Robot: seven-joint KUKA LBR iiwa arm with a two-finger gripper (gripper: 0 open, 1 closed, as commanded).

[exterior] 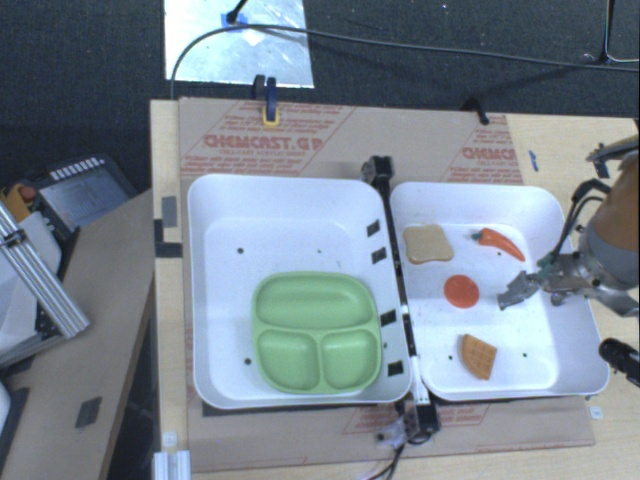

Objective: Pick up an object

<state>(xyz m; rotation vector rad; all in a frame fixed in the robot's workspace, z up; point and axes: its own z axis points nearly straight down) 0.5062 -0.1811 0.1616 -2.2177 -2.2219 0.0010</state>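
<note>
The right bin [540, 368] holds a tan bread slice [428, 244], an orange carrot [500, 241], a red round disc [461, 290] and a brown waffle-like piece [478, 355]. My gripper [517, 292] hangs over the right side of this bin, just right of the red disc and below the carrot. Its dark fingers [522, 286] point left toward the disc, and nothing shows between them.
A green three-compartment plate [315, 330] lies in the left bin [230, 218]. Black clips sit along the divider between the bins [390, 268]. Cardboard [330, 138] lies under both bins. A cable runs across the dark floor at the back.
</note>
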